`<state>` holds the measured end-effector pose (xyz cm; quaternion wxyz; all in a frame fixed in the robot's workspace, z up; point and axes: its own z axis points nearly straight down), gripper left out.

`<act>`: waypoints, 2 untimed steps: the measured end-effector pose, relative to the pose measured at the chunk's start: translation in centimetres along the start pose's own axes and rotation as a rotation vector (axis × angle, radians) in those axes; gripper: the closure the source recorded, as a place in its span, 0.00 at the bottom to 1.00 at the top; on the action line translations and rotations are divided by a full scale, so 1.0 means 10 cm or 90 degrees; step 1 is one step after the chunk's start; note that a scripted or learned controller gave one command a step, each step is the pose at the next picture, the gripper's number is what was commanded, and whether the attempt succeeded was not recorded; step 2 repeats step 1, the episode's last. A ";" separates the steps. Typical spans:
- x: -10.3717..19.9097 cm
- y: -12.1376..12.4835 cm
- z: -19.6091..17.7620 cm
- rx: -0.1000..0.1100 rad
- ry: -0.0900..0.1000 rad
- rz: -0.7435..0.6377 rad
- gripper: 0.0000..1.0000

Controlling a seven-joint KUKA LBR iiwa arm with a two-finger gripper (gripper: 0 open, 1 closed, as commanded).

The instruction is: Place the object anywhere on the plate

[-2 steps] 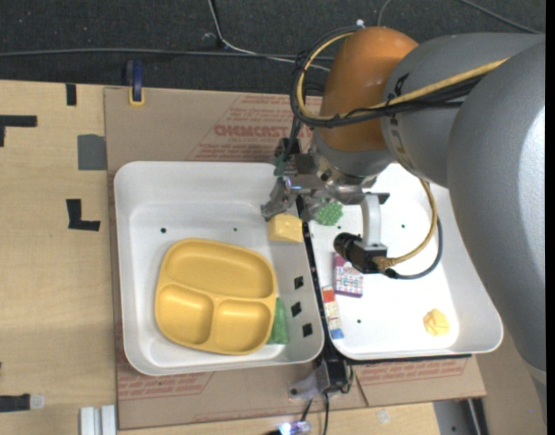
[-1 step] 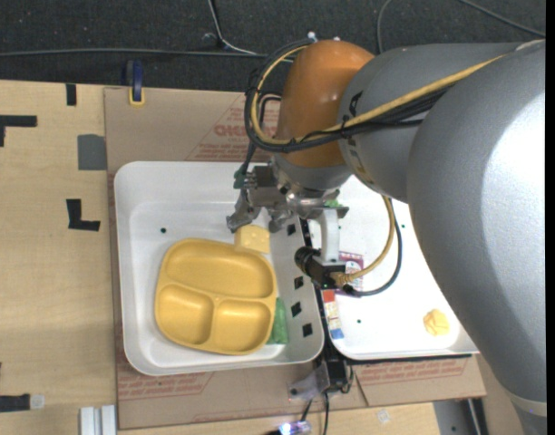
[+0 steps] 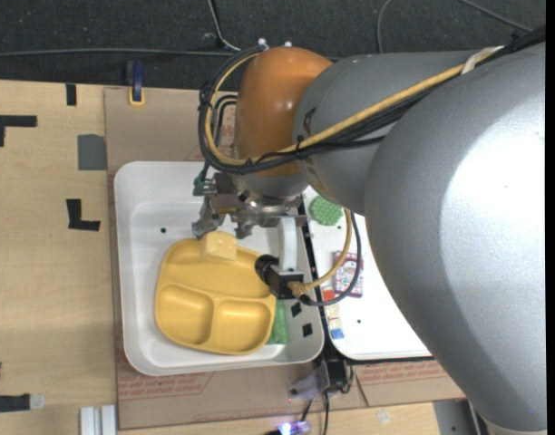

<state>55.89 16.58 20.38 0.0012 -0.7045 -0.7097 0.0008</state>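
The object (image 3: 220,246) is a small pale-yellow block, lighter than the plate (image 3: 214,299) under it. The plate is a deep yellow, divided tray with three compartments, two of them along its near edge. The block sits at the plate's far rim, touching it, by the far-left part of the large compartment.

The plate lies in the left bin (image 3: 132,270), a shallow white tub, filling most of its floor. The right bin (image 3: 386,338) beside it holds a green dotted item (image 3: 326,210) near its far-left corner and a red-and-white packet (image 3: 345,275) along its left edge. Both bins rest on brown cardboard over a light wooden bench (image 3: 42,279); black fabric covers the back wall.

The gripper (image 3: 225,221) hangs directly above the block, its metal fingers pointing down at the plate's far rim. The fingers appear apart and just above the block rather than clamped on it.
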 end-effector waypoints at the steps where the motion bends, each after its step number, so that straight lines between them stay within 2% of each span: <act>1: -0.03 0.01 0.00 0.000 -0.001 0.003 0.00; 2: -0.03 0.01 0.00 0.000 -0.001 0.003 0.00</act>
